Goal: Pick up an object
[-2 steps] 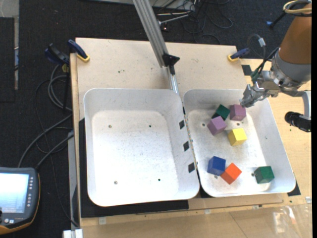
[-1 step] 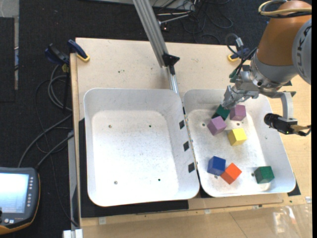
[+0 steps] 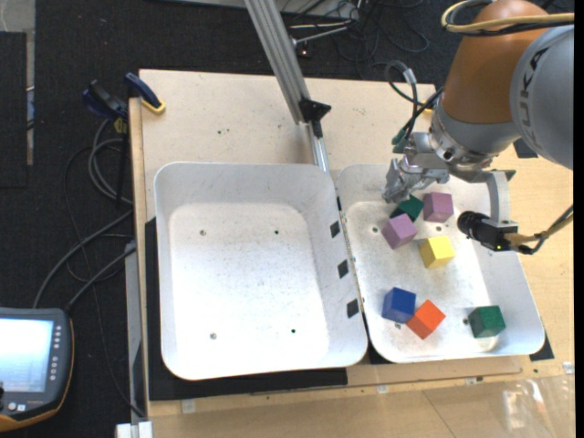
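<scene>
Grey arm, orange band

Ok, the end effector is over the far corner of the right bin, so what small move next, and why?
Probably a short descent onto the dark green cube. The end effector sits right above it at the far end of the right bin, and nothing shows between its tips. The purple cubes crowd close on both sides, so go down slowly and straight.

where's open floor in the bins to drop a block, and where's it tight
The left bin has bare floor from wall to wall. In the right bin, one free strip runs between the yellow cube and the blue cube. Its far end is crowded: tool, dark green cube and two purple cubes.
</scene>
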Robot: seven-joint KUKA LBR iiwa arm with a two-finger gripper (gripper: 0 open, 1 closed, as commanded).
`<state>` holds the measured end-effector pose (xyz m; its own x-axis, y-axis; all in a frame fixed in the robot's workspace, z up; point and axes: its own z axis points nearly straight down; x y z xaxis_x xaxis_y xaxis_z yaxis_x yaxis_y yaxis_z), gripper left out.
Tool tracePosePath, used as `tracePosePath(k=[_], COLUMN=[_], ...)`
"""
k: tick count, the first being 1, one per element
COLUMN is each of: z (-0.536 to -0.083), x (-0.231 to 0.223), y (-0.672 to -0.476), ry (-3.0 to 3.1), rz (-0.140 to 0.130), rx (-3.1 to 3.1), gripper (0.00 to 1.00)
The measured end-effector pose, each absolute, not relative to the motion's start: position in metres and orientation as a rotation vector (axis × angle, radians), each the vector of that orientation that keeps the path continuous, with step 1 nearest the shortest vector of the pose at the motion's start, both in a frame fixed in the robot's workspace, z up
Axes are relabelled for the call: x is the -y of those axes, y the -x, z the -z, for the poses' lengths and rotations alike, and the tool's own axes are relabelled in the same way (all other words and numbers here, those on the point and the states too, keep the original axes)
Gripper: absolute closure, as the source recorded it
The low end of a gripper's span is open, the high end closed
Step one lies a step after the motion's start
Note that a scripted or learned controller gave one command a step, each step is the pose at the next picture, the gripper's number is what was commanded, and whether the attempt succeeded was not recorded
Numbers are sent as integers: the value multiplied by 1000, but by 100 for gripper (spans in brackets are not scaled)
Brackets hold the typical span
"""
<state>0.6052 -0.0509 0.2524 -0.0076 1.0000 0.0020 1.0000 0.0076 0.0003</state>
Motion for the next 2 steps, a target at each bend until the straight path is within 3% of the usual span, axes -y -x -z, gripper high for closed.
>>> tracePosePath(k=[2], z=[-261], x=[-53], y=[-597], ry=[2212], rz=[2], rx=[2231], gripper=[100])
